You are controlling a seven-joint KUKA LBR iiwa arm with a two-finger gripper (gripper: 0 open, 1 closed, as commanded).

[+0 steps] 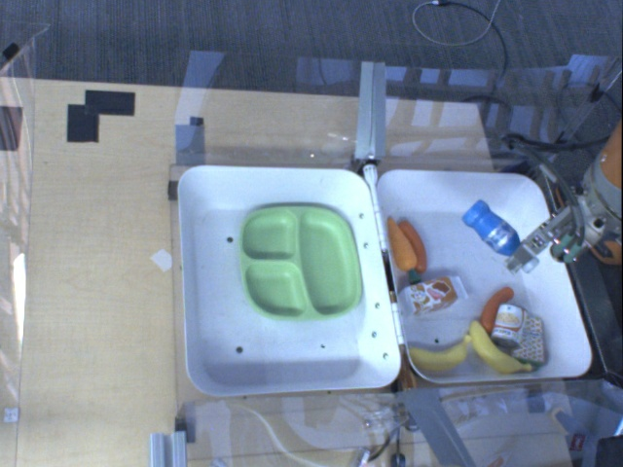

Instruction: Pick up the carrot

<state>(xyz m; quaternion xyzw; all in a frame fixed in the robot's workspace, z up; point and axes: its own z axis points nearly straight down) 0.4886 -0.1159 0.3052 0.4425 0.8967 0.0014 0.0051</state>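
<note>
The long orange carrot [406, 245] lies against the right white bin's [458, 189] left wall, a small snack packet [429, 296] just below; the gripper [533, 250] sits well apart.

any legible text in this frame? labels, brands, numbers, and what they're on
Nothing can be read.
Snack packet in the right bin: printed red and white graphics, too blurred to read.
Small can by the banana: label too small to read.
Blue bottle: no legible label.
Black marks on the bench: plain shapes, not characters.
</note>
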